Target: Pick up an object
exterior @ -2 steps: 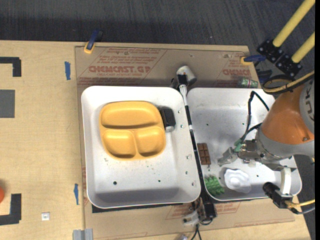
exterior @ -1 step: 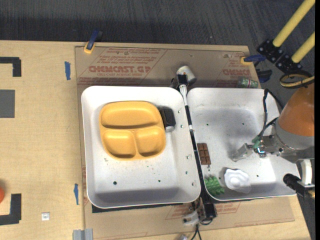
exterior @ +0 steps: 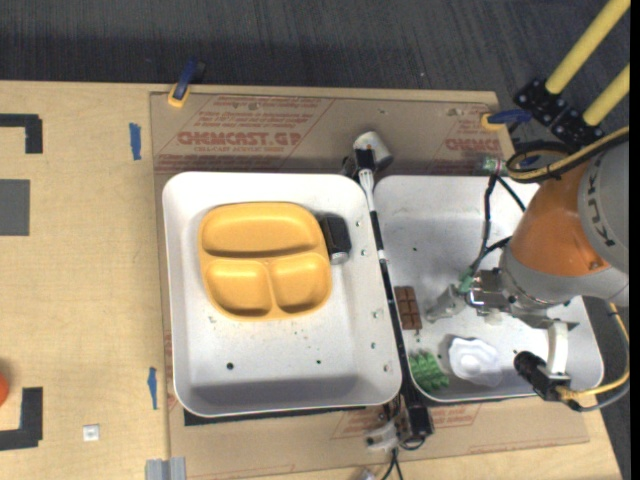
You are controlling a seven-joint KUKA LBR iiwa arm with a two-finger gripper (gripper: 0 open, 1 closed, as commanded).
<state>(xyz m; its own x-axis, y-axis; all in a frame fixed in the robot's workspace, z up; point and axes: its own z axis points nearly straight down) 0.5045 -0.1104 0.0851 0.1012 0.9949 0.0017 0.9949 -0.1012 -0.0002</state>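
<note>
My gripper (exterior: 452,299) hangs low over the middle of the right bin (exterior: 430,208), below the orange wrist band. A brown ridged block (exterior: 406,306) lies just left of it, by the wall between the bins. In front of the gripper rests a white crumpled object (exterior: 471,358), with a small green object (exterior: 428,370) at its left near the front wall. I see nothing held in the gripper.
The left bin (exterior: 190,298) holds a large yellow three-compartment tray (exterior: 266,258) with a small black object (exterior: 335,236) against its right side. The arm covers the right bin's right half.
</note>
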